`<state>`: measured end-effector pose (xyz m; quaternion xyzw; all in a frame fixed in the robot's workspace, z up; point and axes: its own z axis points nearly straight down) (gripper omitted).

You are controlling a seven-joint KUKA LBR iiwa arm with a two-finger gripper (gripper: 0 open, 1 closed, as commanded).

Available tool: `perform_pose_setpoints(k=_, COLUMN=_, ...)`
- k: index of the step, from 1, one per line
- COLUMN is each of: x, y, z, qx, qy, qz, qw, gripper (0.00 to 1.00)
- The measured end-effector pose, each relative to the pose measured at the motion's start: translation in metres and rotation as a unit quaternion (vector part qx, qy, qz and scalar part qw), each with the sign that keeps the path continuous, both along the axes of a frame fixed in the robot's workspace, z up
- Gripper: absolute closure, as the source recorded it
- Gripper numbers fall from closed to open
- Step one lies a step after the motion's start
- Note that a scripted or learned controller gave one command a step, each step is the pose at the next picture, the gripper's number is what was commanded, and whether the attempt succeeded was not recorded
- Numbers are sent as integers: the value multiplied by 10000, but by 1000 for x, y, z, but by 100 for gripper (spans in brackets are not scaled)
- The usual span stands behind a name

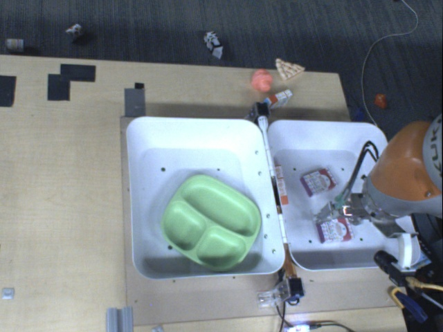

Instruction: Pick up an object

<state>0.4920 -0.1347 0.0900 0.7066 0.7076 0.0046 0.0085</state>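
We see a wooden bench bearing two shallow white bins side by side, set close so that things in either one lie within the arm's reach. The left bin holds a green divided tray, lying slightly askew toward the near side, too broad for an easy pinch, we judge. The right bin holds two small red-and-white packets: one packet lies flat near the bin's middle, and the other packet lies nearer the front wall. The arm comes in from the right, its orange band over the bin's right edge, which puts the gripper low in the right bin, just above or touching the nearer packet's upper edge; that placement suggests the nearer packet is the object chosen for the pick. We cannot tell how far the pincer is open, nor whether it has hold of anything, as the tip is small and blurred against the packet. Beyond the bins, on the bench's far edge, lie a pink ball and a small wedge-shaped thing, well apart from the work.
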Motion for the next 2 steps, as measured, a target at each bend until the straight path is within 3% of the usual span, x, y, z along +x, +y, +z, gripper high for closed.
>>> perform_pose_setpoints(k=1, x=3, y=-2, z=13, qx=-17, qy=-37, qz=-3, qw=10000, gripper=100)
perform_pose_setpoints(k=2, x=59, y=58, z=96, qx=32, qy=65, qz=19, qw=10000, gripper=100)
